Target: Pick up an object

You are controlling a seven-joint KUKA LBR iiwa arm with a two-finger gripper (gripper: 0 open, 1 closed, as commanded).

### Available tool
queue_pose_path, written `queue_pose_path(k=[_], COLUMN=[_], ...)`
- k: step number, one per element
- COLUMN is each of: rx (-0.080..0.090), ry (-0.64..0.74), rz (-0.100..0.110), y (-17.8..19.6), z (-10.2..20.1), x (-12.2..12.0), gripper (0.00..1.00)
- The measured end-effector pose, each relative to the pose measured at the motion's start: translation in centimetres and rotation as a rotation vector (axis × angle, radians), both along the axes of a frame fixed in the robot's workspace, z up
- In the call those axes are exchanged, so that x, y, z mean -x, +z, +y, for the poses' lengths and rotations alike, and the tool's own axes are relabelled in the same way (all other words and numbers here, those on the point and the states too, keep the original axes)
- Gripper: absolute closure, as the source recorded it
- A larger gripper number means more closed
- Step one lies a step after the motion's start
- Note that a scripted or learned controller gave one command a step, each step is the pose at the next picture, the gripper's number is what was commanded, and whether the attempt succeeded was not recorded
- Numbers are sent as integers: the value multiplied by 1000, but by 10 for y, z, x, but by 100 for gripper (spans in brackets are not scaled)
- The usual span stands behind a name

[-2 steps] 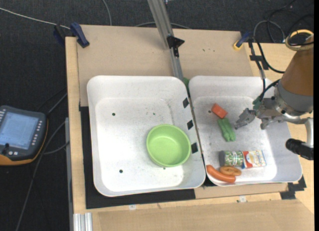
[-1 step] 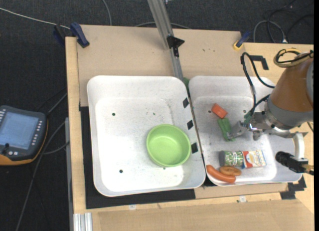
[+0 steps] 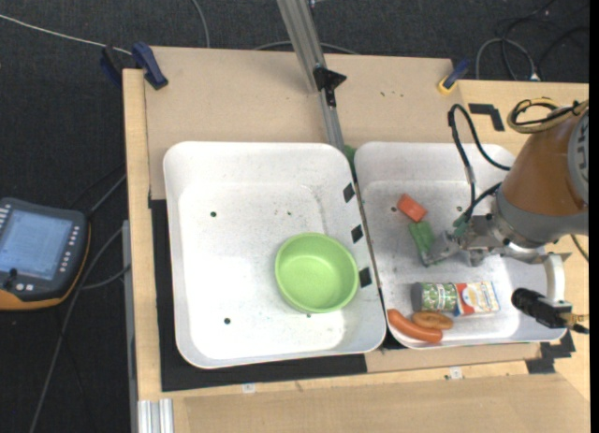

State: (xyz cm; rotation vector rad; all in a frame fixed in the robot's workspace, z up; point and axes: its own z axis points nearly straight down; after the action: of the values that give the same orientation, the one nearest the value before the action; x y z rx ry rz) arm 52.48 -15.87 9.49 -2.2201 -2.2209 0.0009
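Reaching in from the right of the frame, the gripper [image 3: 440, 252] is low in the right bin [image 3: 487, 155], at the lower end of a green block [image 3: 422, 238]. Whether its claw is wide or narrow I cannot tell. A good grasp probably needs the block centred, clear of the orange block [image 3: 411, 207] just above and the carton [image 3: 457, 298] below.

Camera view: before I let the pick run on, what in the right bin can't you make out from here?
- Gripper: its fingers blur into the green object; contact unreadable.
- Carton: label print too small to read.
- Orange sausage-shaped item: on the right bin's front rim; another small orange item overlaps it.
- Arm: cut off by the right edge.
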Motion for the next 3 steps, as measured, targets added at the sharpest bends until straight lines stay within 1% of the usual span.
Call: queue_pose_path(k=[1,2,3], rx=[0,1,2], ry=[0,0,-1], rz=[-2,-5,-6], y=[11,54,100], z=[0,-1,-10], x=[-1,-5,-4], gripper=[100,100,100])
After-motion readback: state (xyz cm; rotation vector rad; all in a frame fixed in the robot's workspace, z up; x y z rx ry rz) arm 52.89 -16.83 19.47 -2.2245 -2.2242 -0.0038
